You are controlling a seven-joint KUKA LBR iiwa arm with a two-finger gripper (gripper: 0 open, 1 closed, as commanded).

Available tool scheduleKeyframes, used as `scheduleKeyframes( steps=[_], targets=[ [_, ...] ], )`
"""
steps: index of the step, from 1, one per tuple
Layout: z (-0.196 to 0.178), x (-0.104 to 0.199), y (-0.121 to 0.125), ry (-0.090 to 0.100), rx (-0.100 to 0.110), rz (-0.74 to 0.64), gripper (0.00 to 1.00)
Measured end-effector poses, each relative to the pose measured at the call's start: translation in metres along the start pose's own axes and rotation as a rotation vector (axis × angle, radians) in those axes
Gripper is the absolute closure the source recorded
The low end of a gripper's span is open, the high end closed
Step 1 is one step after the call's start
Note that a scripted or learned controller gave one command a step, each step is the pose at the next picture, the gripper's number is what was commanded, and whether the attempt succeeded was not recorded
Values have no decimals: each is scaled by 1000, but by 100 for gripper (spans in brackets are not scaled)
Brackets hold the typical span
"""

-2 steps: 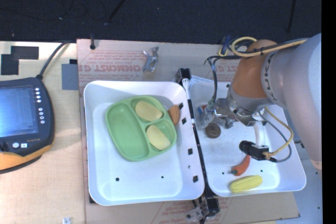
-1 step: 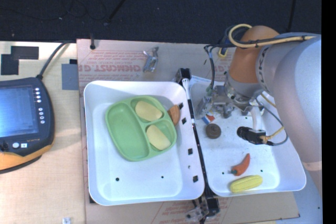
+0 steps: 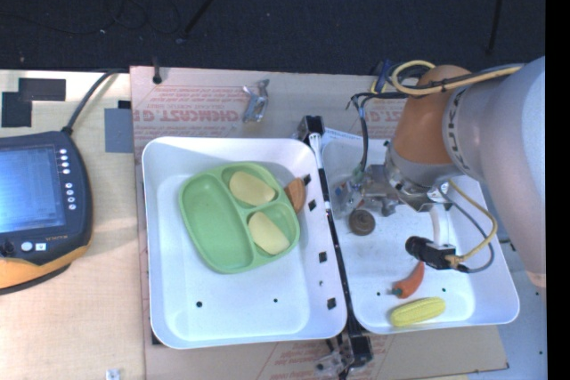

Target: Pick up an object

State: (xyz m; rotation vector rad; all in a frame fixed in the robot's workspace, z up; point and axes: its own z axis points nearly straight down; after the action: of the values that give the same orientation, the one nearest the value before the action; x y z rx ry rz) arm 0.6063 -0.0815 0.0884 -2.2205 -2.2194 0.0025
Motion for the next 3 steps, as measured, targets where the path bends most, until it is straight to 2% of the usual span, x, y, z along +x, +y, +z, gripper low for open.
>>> scheduleKeyframes(
  steps=[1,2,3],
  targets=[
    [0,-1,13,0,-1,-2,0],
    [1,-2,36,3,13,0,0],
    [0,-1,15,0,0,0,0]
  ],
)
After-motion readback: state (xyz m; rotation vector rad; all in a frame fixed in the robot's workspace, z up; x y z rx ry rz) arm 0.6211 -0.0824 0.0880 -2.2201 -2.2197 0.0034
